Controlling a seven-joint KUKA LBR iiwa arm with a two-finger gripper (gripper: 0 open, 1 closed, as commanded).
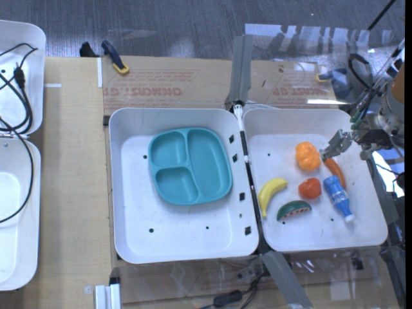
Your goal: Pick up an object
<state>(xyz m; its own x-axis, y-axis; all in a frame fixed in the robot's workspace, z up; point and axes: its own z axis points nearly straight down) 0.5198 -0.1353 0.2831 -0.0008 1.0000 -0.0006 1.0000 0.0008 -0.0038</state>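
Observation:
The right bin point(283, 237) holds several toy foods. An orange pepper point(308, 156) lies near its middle, with an orange carrot point(335, 171) to its right. Below them sit a red tomato point(309, 188), a blue bottle point(338, 197), a yellow banana point(270, 192) and a watermelon slice point(293, 209). My gripper point(336, 144) hangs at the bin's right side, just above the carrot and to the right of the pepper. Nothing shows between its fingers.
The left bin point(129, 237) bears a teal divided plate point(190, 165). A raised divider point(241, 140) separates the two bins. Cables and arm hardware point(376, 108) crowd the right edge. Clamps point(114, 56) lie on the bench behind the bins.

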